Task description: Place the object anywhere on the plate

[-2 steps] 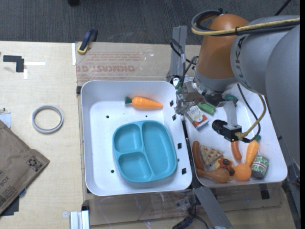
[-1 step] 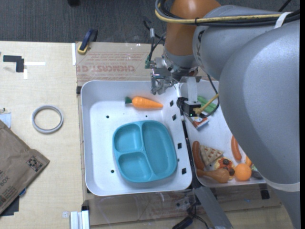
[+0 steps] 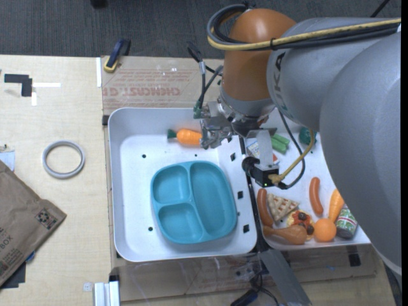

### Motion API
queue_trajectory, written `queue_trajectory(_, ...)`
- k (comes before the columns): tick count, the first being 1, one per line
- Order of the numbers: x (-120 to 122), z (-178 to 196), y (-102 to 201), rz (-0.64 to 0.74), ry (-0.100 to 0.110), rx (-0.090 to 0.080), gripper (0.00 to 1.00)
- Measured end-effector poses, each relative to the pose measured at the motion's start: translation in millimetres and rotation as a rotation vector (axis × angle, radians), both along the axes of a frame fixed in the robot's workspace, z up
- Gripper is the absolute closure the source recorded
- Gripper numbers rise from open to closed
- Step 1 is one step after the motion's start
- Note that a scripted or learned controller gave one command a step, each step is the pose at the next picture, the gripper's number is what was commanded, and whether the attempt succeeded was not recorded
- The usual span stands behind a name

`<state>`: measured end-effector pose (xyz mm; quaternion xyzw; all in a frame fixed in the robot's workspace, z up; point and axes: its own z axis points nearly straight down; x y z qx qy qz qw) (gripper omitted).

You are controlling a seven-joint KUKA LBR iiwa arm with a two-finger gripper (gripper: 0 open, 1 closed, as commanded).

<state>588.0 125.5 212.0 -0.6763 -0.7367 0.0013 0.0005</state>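
A teal divided plate (image 3: 193,201) lies in the left bin (image 3: 127,190), toward its front right. Behind it, near the bin's back wall, lies a toy carrot (image 3: 186,137), orange with a green top pointing left. My gripper (image 3: 213,134) hangs just right of the carrot, close to its blunt end; the arm's wrist covers most of it. I cannot tell whether the carrot is between the fingers or only beside them.
The right bin (image 3: 357,238) holds toy food: a pizza slice (image 3: 281,206), sausages (image 3: 315,195), an orange (image 3: 324,229), a carrot (image 3: 335,204), a small can (image 3: 346,222). A tape ring (image 3: 64,159) and a brown bag (image 3: 22,225) lie on the bench at left.
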Motion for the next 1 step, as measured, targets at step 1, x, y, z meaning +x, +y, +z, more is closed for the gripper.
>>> queue_trajectory(1, -105.0, -49.2, 60.5, 0.129, 0.003, -0.001, 1.00)
